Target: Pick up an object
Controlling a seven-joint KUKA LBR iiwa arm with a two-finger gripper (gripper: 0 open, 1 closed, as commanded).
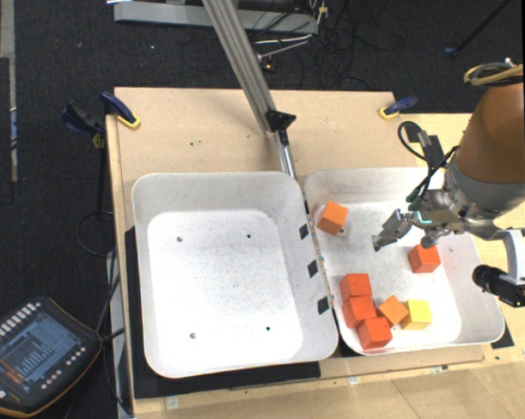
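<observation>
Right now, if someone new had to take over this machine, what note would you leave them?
Gripper: hovering over the right bin, nothing visibly held.
Blocks, all in the right bin: an orange block alone near the top left, a red block just below the gripper, and a cluster at the bottom with a yellow block on its right.
Left bin: white, speckled.
Done: no pick yet.
Left: grasp one block and lift it.

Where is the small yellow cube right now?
The small yellow cube lies near the front of the right white bin, touching a light orange block on its left.
</observation>
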